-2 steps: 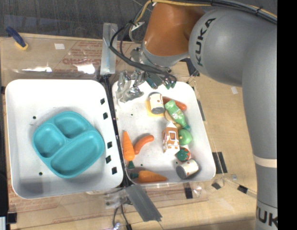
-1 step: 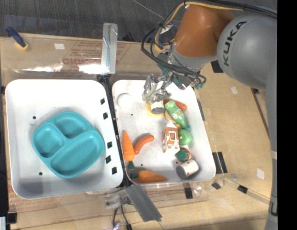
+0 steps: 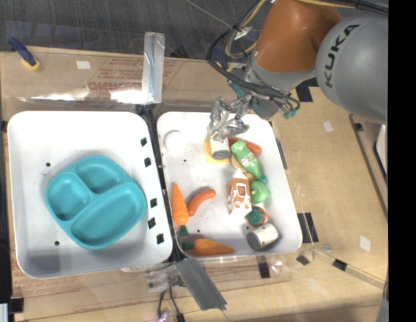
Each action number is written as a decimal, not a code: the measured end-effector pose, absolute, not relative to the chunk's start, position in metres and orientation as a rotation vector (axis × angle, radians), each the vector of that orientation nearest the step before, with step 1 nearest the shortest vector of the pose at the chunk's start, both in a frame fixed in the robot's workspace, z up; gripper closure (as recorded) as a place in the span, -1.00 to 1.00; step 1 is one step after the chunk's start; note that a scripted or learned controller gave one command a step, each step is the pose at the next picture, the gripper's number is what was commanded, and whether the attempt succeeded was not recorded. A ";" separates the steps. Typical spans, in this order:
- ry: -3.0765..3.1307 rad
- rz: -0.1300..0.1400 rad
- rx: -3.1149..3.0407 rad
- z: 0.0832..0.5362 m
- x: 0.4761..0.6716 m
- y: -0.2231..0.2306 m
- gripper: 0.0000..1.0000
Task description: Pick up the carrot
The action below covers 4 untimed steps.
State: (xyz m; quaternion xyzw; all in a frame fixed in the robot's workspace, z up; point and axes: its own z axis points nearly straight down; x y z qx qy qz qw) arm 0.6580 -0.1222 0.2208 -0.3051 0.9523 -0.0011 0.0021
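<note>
Two orange carrots lie in the right bin (image 3: 184, 129). One carrot (image 3: 179, 205) lies along the bin's left wall, tip pointing away, green top toward the front. The other carrot (image 3: 211, 248) lies across the front wall with its green end on the left. My gripper (image 3: 225, 125) hangs over the far part of the right bin, just above a yellow toy (image 3: 215, 153) and a green bottle (image 3: 245, 157). It is well away from both carrots, and nothing is visibly held in it.
An orange-red sausage (image 3: 200, 198) lies beside the left carrot. An orange-white carton (image 3: 239, 194), a green ball (image 3: 260, 192), a strawberry (image 3: 256, 215) and a small can (image 3: 263, 235) crowd the right side. The left bin (image 3: 27, 139) holds a teal divided plate (image 3: 95, 200).
</note>
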 end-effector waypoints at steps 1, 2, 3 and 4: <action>2.986 -0.002 -0.965 0.208 0.658 -0.153 1.00; 2.799 -0.006 -1.415 0.213 0.658 -0.174 1.00; 2.557 -0.004 -1.818 0.249 0.658 -0.167 1.00; 2.324 0.003 -2.113 0.259 0.633 -0.091 1.00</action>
